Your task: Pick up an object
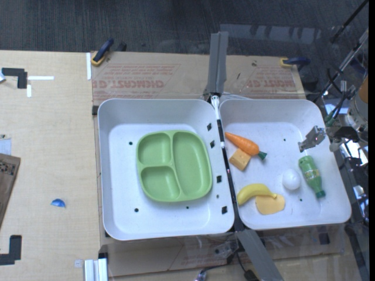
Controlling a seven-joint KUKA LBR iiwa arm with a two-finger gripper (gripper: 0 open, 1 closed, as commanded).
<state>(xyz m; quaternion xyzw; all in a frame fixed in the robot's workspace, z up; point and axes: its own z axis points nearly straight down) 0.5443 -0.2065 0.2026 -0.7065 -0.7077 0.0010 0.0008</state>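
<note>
The right bin (293, 117) holds several toy foods. An orange carrot (242, 143) lies at its left, with a tan cheese cube (239, 160) just below it. A yellow banana (255, 192) and a flat orange-yellow piece (271, 204) lie near the front wall. A white egg (291, 181) sits beside a green bottle (311, 176) on the right. My gripper (312, 138) hangs over the bin's right side, just above the bottle's top end and apart from it.
The left bin (117, 157) bears a green divided plate (174, 165). The arm (351, 119) comes in over the right bin's right wall. Cardboard lies behind the bins, and a small blue piece (57, 203) lies on the bench at far left.
</note>
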